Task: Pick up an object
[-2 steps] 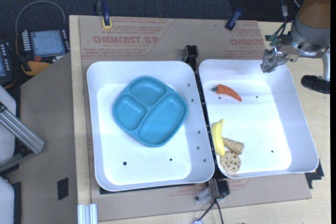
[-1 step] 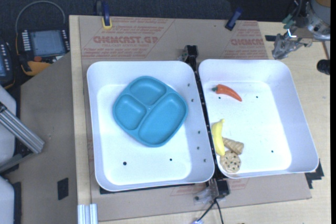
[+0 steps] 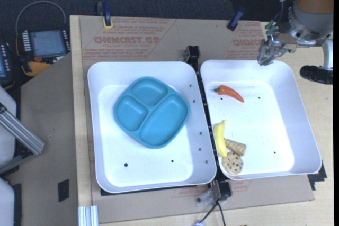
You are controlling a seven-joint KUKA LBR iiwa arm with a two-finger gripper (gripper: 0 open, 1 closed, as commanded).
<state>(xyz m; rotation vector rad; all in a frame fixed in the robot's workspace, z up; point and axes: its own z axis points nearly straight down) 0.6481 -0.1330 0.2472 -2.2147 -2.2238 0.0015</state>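
Pincer [image 3: 265,58]: it is seen at the far edge of the right bin [image 3: 296,114], just above the rim at the bin's back corner. Nothing is seen between or beneath its fingers, so no object is held. How wide the fingers stand cannot be told at this size and angle.

Arm [image 3: 312,2]: it is carried in from the right, with the orange band visible above the grey wrist. The wrist is held high and off to the side of the bin contents.

Nearest candidate: a red pepper [image 3: 231,92] is lying on the floor of the right bin, toward the back, apart from the pincer and untouched.

Further candidates: a yellow banana [image 3: 220,137], a tan pastry piece [image 3: 235,146] and a round cookie [image 3: 232,164] are clustered at the near left side of the right bin, touching or nearly touching one another, well apart from the pincer.

Left bin [image 3: 106,156]: a blue divided plate [image 3: 152,112] is resting in it, its compartments bare.

Progress: no grasp is judged to have been made; every object is lying on a bin floor. The task is judged to be at its start or between attempts.

Remaining: a target is to be chosen, the pincer is to be brought over it, lowered, closed and lifted.
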